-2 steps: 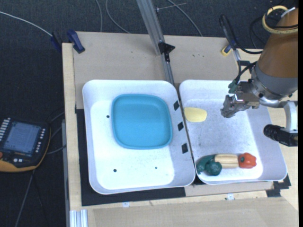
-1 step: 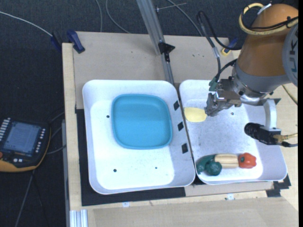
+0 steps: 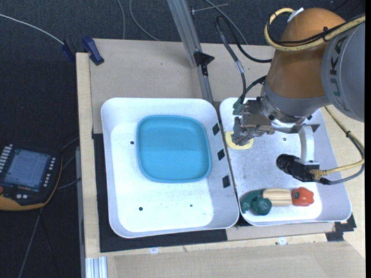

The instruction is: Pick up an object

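Under the fingers [image 3: 242, 133], yellow ring [image 3: 239, 142]

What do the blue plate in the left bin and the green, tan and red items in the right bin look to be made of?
Blue plate: likely moulded plastic, matte, uniform colour, rounded corners. Green piece, tan piece and red piece: probably toy food in plastic or painted wood; smooth, solid colours, too small to settle.

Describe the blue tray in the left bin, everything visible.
The blue tray is a shallow, rounded-square dish of smooth, plastic-looking light blue with a raised rim. It lies flat, open side up, holding nothing, in the upper middle of the left white bin, resting on the bin's floor. Nothing else touches it.
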Tool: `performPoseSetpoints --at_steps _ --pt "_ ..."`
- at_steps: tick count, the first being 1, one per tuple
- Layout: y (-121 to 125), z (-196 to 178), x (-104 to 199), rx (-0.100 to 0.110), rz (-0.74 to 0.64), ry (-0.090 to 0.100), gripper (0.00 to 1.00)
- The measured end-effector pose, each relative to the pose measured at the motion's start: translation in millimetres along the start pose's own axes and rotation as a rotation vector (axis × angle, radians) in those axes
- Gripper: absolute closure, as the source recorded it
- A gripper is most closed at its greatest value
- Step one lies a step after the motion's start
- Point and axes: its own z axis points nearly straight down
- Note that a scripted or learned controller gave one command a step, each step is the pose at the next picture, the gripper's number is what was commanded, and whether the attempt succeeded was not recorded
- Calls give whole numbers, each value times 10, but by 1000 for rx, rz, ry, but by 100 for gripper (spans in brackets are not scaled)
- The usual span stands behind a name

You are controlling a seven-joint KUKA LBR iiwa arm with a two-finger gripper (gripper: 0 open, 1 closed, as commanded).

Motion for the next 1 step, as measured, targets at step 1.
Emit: performPoseSetpoints --at_steps 1 --pt "0 24 531 0 -1 0 100"
